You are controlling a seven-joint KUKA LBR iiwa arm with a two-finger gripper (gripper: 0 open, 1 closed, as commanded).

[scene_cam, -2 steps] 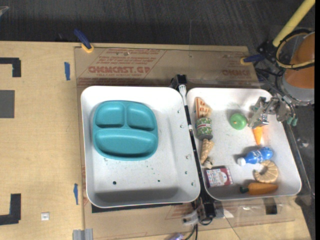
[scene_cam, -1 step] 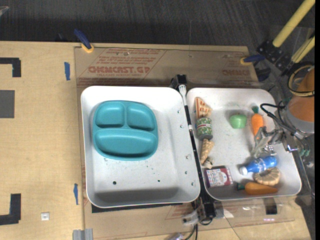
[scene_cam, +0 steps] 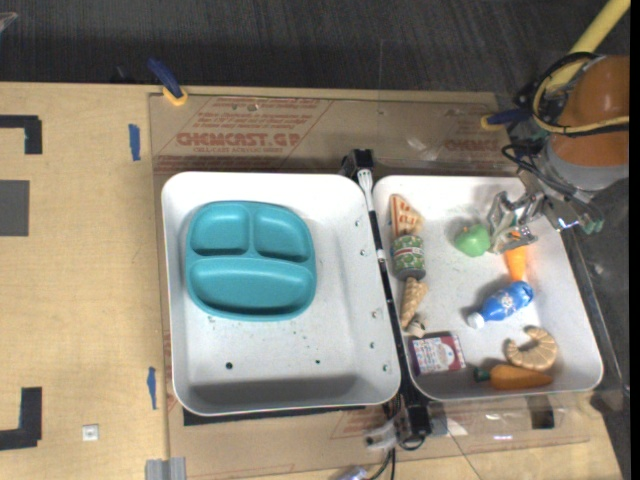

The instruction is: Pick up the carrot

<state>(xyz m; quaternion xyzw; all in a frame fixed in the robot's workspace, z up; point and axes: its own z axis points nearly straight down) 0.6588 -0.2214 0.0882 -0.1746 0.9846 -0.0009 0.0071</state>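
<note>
A KUKA arm's gripper (scene_cam: 512,220) hangs at about 1 o'clock in the right bin (scene_cam: 455,293), well apart from the carrot (scene_cam: 520,376), which lies flat at roughly 5 o'clock along the near wall, its dark green end pointing toward 9 o'clock. The chief risk is a mistaken target. A short orange piece (scene_cam: 515,261) sits just beneath the gripper at its 6 o'clock, close in colour to the carrot, and a closing move here would likely take that piece, or the green ball (scene_cam: 472,240) just beside it at 9 o'clock, and not the long vegetable across the bin. (The short piece may itself be carrot-like; the view is too coarse to settle it.) A second hazard waits at the carrot itself. A croissant (scene_cam: 532,348) rests touching or nearly touching its upper side, a blue bottle (scene_cam: 503,303) lies near at 12 o'clock, and the bin wall runs close behind, so a descent there has little room and could nudge a neighbour or pinch against the rim. The arm reaches in from 3 o'clock, its orange band (scene_cam: 590,98) above the wrist at the bin's far corner, with the tool pointing down and angled slightly toward 8 o'clock. Whether the gripper is spread or closed cannot be told from this angle, since cables and metal parts blur together. Nothing is plainly seen gripped.
</note>
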